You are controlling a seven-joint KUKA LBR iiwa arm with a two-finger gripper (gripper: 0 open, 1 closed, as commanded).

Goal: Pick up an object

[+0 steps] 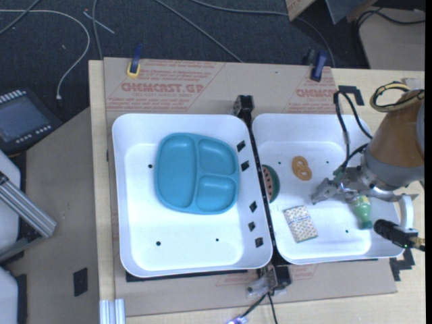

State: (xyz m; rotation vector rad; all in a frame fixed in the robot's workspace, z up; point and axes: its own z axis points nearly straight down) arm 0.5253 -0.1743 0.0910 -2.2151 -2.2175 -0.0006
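Note:
My gripper (327,191) hangs low over the middle of the right bin (324,130), on the grey arm that comes in from the right. A brown pretzel (301,168) lies just up and left of it. Below and to the left rests a small patterned packet (300,223). Right beside the wrist, on its lower right side, is a green bottle-like toy (363,210). A round watermelon-coloured piece (271,183) leans against the bin's left wall. Nothing shows held in the gripper.
The left bin (135,181) holds a blue divided plate (196,173). A black divider with clips (254,181) runs between the bins. Black cables (347,123) loop over the right bin's far right corner. A cardboard sheet (169,83) lies under both bins.

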